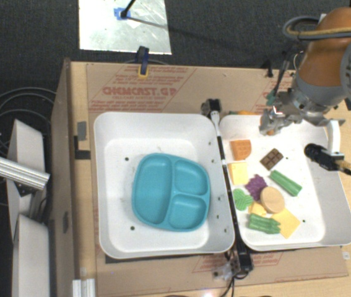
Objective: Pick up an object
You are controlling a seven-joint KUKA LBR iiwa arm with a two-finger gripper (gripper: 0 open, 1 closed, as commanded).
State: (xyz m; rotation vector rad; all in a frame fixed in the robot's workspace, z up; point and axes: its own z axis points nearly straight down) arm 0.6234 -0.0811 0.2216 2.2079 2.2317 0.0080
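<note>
toy foods (265, 198) lay crowded in the right bin (342, 228); claw (270, 126) hovered over its far edge, grip state impossible to tell. tight packing could make a grab slip or snag neighbours.

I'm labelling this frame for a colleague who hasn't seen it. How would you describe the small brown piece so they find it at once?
Look in the right-hand white bin, toward its upper middle. The brown chocolate bar lies apart, right of the orange square and above the green cucumber. It is the only dark, gridded piece.
</note>
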